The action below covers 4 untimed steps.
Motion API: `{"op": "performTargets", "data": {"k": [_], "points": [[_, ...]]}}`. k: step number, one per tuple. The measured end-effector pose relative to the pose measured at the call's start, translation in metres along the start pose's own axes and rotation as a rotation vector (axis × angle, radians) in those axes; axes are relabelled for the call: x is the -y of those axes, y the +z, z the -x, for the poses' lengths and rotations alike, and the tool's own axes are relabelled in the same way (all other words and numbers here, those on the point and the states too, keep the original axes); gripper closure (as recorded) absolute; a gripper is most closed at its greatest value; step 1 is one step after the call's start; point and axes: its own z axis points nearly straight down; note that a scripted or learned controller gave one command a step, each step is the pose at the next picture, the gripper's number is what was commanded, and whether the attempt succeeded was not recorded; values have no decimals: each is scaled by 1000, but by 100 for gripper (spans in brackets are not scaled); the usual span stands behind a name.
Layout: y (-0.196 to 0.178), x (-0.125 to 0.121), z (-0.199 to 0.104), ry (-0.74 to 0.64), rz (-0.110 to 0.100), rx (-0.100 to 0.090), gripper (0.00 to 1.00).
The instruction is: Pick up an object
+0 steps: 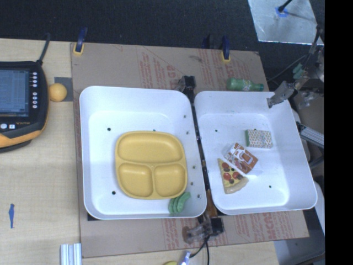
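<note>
The right bin (pixel 298 195) holds a toy pizza slice (pixel 233 176), a red and white packet (pixel 241 158) touching it, and a small greenish speckled block (pixel 258 138) a little farther back. A yellow divided plate (pixel 150 163) and a small green object (pixel 179 203) at its front right corner lie in the left bin (pixel 94 148). My gripper (pixel 278 96) hangs over the right bin's back right corner, well apart from all the objects, with nothing seen in it.
A green bottle (pixel 245 84) lies on the cardboard behind the right bin. An orange ball (pixel 57 91) and a teach pendant (pixel 19 106) sit left of the bins. Blue clamps (pixel 225 46) hold the cardboard's back edge.
</note>
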Motion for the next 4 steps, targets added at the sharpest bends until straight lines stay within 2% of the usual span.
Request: {"op": "performTargets", "data": {"k": [1,2,3,4], "points": [[130,37,-58,-2,0,1,0],[142,49,-16,0,-2,0,0],[180,9,-28,0,6,3,0],[168,8,-26,-1,9,6,100]]}}
